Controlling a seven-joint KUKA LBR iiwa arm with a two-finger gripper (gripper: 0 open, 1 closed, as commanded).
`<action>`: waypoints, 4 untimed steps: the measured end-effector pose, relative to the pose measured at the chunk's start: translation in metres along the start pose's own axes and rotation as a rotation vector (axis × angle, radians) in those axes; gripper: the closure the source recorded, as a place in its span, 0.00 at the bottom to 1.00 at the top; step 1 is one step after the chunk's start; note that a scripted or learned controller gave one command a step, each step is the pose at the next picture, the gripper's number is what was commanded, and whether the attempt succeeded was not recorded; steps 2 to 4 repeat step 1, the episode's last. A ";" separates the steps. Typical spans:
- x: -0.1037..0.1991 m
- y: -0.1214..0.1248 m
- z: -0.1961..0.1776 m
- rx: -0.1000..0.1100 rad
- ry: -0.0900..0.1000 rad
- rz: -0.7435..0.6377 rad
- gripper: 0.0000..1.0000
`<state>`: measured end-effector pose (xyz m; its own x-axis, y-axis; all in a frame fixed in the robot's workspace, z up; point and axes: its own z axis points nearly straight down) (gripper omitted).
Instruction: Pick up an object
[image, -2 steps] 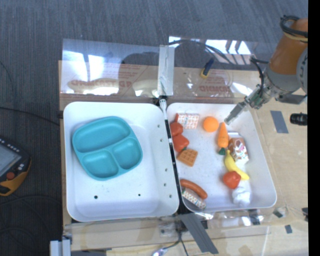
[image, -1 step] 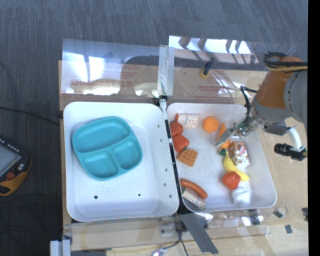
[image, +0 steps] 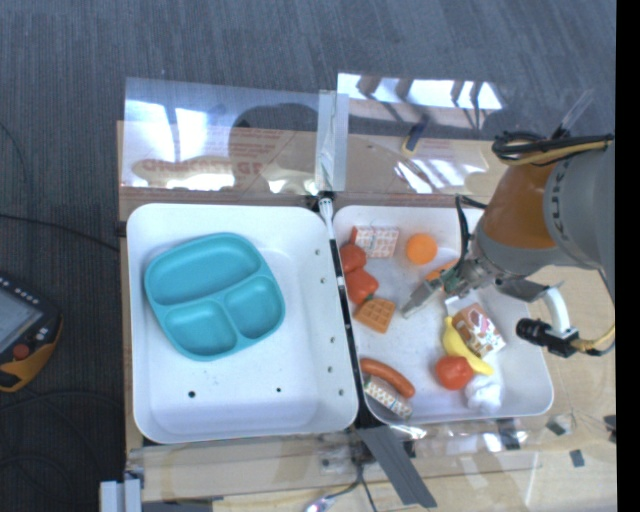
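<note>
Counter (image: 230, 150) with two white bins, seen from above at a slant. The left bin (image: 300, 390) carries a blue divided plate (image: 213, 293). The right bin (image: 520, 395) carries the loose items from which one is to be picked. The grey arm (image: 560, 215) (orange band above the wrist) reaches into the right bin from the right, and its gripper (image: 425, 295) sits low over the bin floor, pointing left toward an orange waffle (image: 377, 315). The gripper looks slightly parted, with nothing visible between its tips.

Remaining items, largest first: a hot dog (image: 386, 377) near the front edge; a banana (image: 462, 345) with a printed packet (image: 478, 330) lying on it; a red pepper (image: 356, 278) against the dividing wall; a tomato (image: 454, 372); a pink-and-white block (image: 375, 240); a small orange ball (image: 421, 249).

Progress, as judged: the reach into the bin is done; the grasp and the lift are not. Every item lies on the bin floor, none raised.
</note>
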<state>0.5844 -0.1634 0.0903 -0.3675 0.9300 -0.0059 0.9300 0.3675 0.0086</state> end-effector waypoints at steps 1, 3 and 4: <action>-0.011 0.081 0.003 0.032 0.011 0.074 0.00; -0.011 0.081 0.003 0.032 0.011 0.074 0.00; -0.011 0.081 0.003 0.032 0.011 0.074 0.00</action>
